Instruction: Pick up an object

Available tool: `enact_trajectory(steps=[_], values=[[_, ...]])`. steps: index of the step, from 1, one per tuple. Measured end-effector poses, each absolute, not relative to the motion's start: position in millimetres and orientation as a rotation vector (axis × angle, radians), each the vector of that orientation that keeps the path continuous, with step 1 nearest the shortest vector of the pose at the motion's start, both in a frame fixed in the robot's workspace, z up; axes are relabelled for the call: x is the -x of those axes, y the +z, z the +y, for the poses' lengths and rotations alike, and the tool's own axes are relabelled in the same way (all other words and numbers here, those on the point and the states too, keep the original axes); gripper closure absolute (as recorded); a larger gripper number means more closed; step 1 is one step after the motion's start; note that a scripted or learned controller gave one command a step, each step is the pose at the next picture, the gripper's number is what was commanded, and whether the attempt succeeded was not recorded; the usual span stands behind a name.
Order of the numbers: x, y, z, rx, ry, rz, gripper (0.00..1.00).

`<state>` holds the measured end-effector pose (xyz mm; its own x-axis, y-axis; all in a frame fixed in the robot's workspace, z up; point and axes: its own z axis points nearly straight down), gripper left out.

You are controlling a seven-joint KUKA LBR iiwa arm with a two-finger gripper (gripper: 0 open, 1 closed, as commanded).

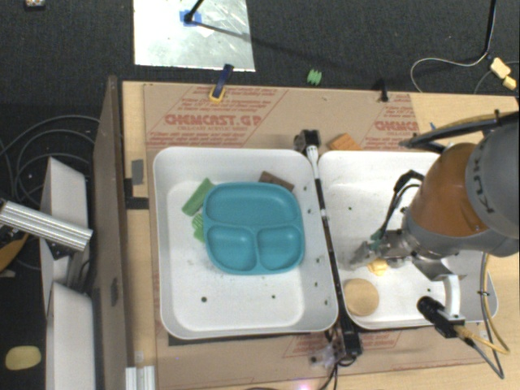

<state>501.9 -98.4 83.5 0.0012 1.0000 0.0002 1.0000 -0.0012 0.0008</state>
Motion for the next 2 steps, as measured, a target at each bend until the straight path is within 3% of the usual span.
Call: enact_trajectory(steps=[1, 2], values=[[-504.2, 96, -98, -2.219, 0.007, 2.220, 1.00], [-568.6, 190, -40, -2.201, 0.017, 2.228, 1.00]])
